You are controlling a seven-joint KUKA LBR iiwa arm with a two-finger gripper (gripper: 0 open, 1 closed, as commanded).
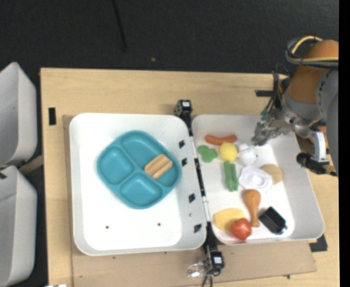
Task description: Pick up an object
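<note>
Gripper (262,131) at upper part of right bin (306,202), nearest item is the small white ball (246,156), down-left of the tip.

You see the arm coming in from the frame's right edge, its tip low over the bin's upper middle; whether the tool is spread or pressed together you cannot tell at this resolution, and nothing shows pinched in it. The white ball lies just beside the tip, toward lower left, touching or nearly touching the yellow lemon (227,152) on its left. The orange carrot-like piece (220,139) lies left of the tip, long axis roughly across the frame. Judgement: your next move is a short shift down-left and a descent; crowding by the lemon may spoil the grasp.
</note>
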